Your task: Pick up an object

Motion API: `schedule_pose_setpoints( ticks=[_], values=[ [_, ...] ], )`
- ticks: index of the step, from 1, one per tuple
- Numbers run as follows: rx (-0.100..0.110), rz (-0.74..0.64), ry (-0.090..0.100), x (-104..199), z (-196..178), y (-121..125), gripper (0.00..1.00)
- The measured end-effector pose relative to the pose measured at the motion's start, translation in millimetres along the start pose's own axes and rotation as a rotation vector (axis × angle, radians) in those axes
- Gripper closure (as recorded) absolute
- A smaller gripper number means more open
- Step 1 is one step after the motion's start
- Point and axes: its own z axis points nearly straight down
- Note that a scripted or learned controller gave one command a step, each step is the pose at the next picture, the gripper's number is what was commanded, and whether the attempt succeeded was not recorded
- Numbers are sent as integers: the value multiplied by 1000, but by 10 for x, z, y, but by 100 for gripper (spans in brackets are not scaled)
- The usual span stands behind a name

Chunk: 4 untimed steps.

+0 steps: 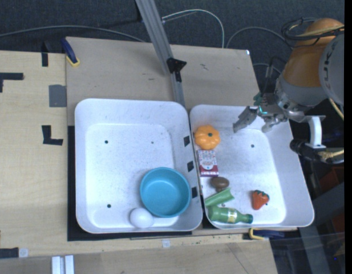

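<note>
1. Pincer [257,121] sits at upper right of frame, over the top edge of the right bin [278,170]; fingers spread apart, nothing between them.
2. Looks like a hover pose above the bin's bare upper corner, probably staged before picking a target; no object chosen yet as far as I can judge.
3. Candidate objects all lie in the right bin, along its left wall and bottom: orange pumpkin [206,137] nearest the pincer, small red-and-white carton [208,164] just below it, brown nut-like piece [219,182], green cylinder [219,198], green bottle [230,215], strawberry [259,198] standing apart toward lower right.
4. Left bin [107,124] holds a blue bowl [164,191] and white ball [141,216], touching or nearly so.
5. Obstacles: carton, nut piece and green items are crowded against the wall, awkward for finger clearance. Pumpkin and strawberry have freer space. Grey pole [156,27] crosses top centre, away from the pincer.
</note>
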Motion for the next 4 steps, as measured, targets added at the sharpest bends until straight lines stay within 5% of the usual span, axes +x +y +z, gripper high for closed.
schedule_pose_setpoints(
  ticks=[1, 3, 4],
  values=[
    [0, 0, 0, 0, 0, 0, 0],
    [-1, 1, -2, 57, 1119, 26, 0],
    [1, -1, -1, 66, 1025, 22, 100]
  ],
)
